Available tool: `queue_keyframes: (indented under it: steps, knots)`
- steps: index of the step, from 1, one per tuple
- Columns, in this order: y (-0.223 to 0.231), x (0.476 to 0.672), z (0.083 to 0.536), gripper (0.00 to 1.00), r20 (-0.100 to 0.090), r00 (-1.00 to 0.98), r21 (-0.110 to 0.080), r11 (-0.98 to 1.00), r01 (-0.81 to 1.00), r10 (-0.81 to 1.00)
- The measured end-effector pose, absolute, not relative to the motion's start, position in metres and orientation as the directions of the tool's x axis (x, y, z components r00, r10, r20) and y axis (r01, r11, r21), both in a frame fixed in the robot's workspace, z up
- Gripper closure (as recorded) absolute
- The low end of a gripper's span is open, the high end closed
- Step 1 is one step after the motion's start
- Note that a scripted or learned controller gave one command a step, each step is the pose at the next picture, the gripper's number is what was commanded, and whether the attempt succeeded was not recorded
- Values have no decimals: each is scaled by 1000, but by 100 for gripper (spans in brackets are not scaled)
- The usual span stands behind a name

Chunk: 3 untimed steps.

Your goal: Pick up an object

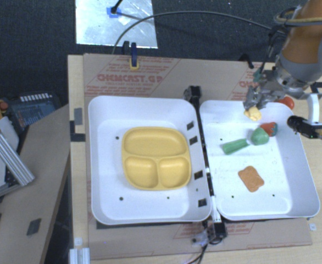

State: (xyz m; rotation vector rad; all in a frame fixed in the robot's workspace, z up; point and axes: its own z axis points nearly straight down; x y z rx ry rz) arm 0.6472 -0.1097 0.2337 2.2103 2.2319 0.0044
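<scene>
My gripper point(253, 106) hangs over the far edge of the right bin point(293, 202), fingers pointing down. A small pale yellow object point(253, 114) sits between the fingertips, and the fingers look shut on it. Below it in the right bin lie a long green piece point(234, 146), a round green piece point(260, 137) with a red-orange piece point(269, 128) touching it, and a flat orange-brown piece point(251, 178). Another red-orange object point(286, 102) shows just right of the gripper at the bin's far wall.
The left bin point(103, 147) holds a yellow three-compartment tray point(155, 158) at its middle. A black divider strip point(200, 147) runs between the bins. The arm comes in from the upper right, over the right bin's far corner.
</scene>
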Motion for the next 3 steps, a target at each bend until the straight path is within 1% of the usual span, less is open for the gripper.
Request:
queue_keyframes:
  steps: [1,2,3]
  knots:
    - [-52,632,241,100,2,-10,2,10,1000,1000]
    - [1,604,242,100,3,-10,-1,10,1000,1000]
    - [42,582,233,100,2,-9,-2,9,1000,1000]
